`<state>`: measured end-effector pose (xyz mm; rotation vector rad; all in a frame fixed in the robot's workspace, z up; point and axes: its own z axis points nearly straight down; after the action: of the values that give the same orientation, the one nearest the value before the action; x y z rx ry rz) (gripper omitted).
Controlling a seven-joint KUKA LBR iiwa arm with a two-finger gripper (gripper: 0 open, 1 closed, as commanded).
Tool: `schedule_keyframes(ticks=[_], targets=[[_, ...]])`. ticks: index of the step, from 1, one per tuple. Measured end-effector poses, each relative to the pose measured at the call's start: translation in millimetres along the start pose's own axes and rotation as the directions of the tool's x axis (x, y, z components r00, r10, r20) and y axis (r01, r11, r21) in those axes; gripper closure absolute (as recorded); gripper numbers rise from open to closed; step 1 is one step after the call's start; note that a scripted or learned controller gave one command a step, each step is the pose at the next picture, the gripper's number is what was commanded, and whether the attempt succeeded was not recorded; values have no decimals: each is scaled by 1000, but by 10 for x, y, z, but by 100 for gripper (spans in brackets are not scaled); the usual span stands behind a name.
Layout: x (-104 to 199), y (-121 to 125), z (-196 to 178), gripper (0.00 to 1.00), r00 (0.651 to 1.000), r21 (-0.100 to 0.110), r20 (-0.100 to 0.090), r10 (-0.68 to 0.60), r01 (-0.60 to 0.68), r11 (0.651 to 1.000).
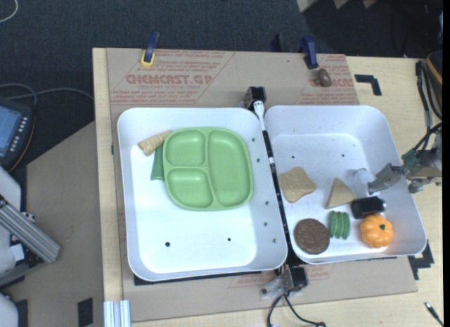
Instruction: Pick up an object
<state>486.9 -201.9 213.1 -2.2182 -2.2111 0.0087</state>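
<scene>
1. Looking down on the tabletop (pixel 211 83), you see two shallow white bins side by side: the left bin (pixel 140 241) and the right bin (pixel 316 125).
2. You find a green divided plate (pixel 208 167) in the far half of the left bin, with a tan wedge (pixel 154 142) just beside its far-left corner and a dark green piece (pixel 157 167) poking out from under its left edge.
3. You see the loose objects gathered in the near half of the right bin: a tan bread slice (pixel 297 184) at left, a brown round patty (pixel 311 235) near it at the near rim, a green ridged vegetable (pixel 339 225) just right of the patty, a tan wedge-shaped piece (pixel 339 193) farther back, and an orange pumpkin (pixel 376 231) at the near right.
4. You see the arm coming in from the right edge, its pincer (pixel 362 185) low over the right bin, between the wedge-shaped piece and the pumpkin.
5. You cannot tell from this view whether the pincer is spread or pressed together; a black part (pixel 368 207) sits just far of the pumpkin, close below the grey tip.
</scene>
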Motion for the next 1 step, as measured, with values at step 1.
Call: schedule_keyframes(ticks=[1], targets=[[1, 27, -53, 0, 1000, -11, 3, -3, 3, 1000]])
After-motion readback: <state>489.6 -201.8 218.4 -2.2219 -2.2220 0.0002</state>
